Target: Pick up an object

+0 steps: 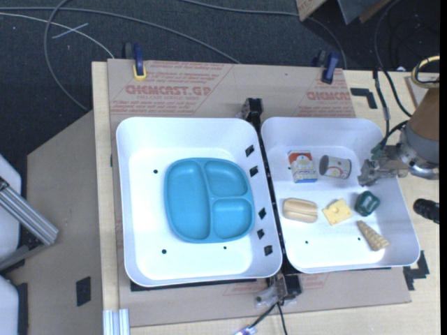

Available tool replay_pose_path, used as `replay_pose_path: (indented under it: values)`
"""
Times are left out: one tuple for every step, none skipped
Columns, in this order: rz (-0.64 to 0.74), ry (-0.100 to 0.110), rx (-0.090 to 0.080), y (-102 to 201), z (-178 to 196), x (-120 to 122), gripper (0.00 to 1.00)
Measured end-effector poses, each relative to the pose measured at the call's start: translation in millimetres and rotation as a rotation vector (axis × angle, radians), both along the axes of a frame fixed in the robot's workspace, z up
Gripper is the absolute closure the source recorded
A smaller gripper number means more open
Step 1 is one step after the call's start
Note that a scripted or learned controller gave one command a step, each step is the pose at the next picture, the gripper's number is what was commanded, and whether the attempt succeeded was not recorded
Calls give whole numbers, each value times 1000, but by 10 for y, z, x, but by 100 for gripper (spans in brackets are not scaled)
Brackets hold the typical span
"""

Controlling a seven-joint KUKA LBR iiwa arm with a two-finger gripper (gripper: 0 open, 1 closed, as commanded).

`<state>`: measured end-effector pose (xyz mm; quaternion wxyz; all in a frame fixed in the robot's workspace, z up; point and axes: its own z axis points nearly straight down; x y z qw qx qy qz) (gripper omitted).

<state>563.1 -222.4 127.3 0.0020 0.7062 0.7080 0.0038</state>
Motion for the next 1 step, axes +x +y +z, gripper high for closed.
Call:
replay_pose_path:
  values:
    - [-1, 0, -6, -12, 651, 43, 100]
